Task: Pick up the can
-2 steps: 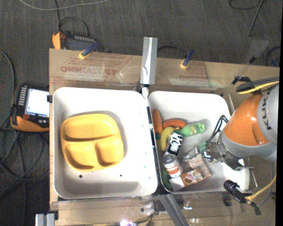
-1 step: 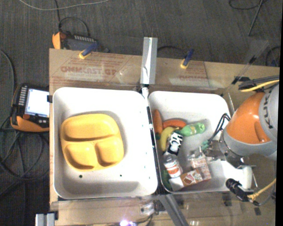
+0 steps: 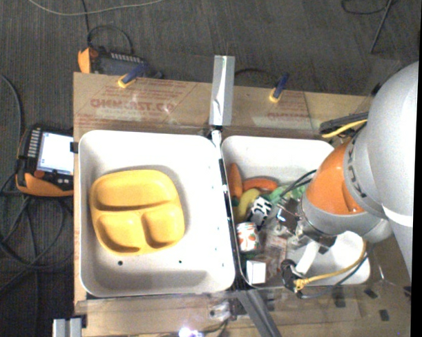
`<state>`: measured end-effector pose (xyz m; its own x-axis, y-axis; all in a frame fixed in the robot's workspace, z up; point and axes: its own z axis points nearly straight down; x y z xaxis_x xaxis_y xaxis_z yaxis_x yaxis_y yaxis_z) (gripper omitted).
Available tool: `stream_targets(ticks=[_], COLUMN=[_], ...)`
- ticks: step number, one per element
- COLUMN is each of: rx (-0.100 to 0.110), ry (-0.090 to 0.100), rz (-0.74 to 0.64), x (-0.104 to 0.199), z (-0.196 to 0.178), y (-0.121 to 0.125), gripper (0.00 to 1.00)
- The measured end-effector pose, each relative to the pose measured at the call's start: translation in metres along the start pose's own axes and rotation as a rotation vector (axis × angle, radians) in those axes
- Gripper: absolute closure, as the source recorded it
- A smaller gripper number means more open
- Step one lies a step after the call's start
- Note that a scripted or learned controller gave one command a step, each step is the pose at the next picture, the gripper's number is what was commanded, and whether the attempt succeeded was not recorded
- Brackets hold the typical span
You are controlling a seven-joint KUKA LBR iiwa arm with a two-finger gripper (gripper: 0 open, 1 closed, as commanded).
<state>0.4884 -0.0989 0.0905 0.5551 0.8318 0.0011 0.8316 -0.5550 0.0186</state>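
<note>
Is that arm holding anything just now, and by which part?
It cannot be told: the gripper sits low in the cluttered right bin. The can stands beside it, apparently not gripped.

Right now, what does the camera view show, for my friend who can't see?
The robot arm reaches over the right bin, which holds a red-and-white can, a banana and a carrot. The left bin holds a yellow tray.
</note>
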Motion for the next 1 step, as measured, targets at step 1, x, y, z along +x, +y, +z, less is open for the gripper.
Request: stream_targets(ticks=[1], rx=[0.019], ry=[-0.009], rz=[0.217], x=[0.0207], z=[-0.1538], y=[-0.0164], gripper=[1.00])
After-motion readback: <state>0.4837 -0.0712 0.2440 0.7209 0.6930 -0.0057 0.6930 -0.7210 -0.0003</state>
